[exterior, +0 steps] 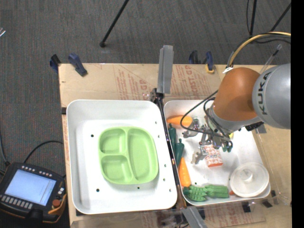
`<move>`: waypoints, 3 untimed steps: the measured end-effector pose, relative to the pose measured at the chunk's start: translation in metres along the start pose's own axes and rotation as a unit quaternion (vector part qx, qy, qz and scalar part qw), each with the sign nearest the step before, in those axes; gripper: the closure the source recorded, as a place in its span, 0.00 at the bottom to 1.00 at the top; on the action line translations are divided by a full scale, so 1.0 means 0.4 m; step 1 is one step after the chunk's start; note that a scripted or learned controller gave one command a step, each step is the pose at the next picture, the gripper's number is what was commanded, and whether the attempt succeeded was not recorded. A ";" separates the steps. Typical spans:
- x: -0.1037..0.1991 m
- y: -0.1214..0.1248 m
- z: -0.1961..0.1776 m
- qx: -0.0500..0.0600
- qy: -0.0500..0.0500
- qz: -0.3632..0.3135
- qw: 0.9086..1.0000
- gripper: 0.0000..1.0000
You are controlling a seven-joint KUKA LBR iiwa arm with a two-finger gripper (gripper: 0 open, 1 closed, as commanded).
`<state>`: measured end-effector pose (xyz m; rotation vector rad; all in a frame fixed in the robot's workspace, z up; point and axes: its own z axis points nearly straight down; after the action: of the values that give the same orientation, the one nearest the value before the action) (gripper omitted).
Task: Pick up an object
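Observation:
My gripper (209,146) hangs over the middle of the right bin (251,141), under the orange wrist band. A small white and red carton (213,157) lies tilted directly below it, touching or nearly touching the gripper's tip. I cannot tell whether the carton is held. Along the bin's left wall lie an orange toy vegetable (178,121), a dark green piece (177,148) and a carrot (184,173). A green knobbly toy (207,192) rests at the front edge. A white round bowl (248,178) sits in the front right corner.
The left bin (78,141) holds a light green divided plate (128,155). Cables loop around the wrist above the right bin. A teach pendant (31,189) lies off the bench at the lower left. Blue clamps sit on the bench's far edge.

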<state>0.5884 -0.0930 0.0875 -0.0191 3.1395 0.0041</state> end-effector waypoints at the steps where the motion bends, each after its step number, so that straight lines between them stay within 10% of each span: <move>1: 0.228 -0.066 0.001 0.001 0.002 0.043 0.999 0.00; 3: -0.132 0.003 -0.002 0.001 0.008 0.042 0.999 0.00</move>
<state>0.6413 -0.0913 0.0884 0.1123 3.1546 0.0003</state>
